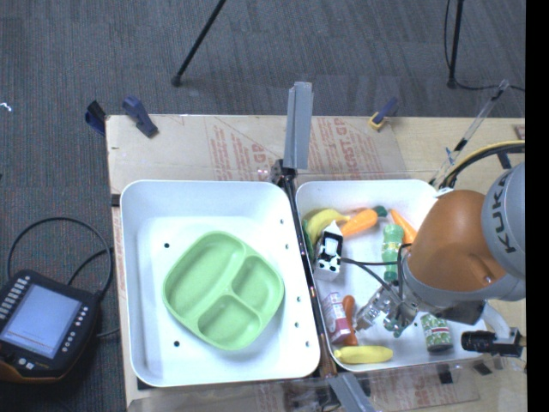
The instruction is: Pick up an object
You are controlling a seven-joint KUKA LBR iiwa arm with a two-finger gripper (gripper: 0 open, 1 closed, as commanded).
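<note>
In the right bin [426,187], the gripper [386,313] hovers at five o'clock, between a red bottle [340,318] and a small can [437,333]; whether its jaws are spread, I cannot tell. Centre squarely over one item, clear of the yellow banana [364,354], before closing.

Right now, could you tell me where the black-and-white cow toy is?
The cow toy lies in the right bin, near its left wall, just below the yellow banana and left of the orange carrot.
</note>
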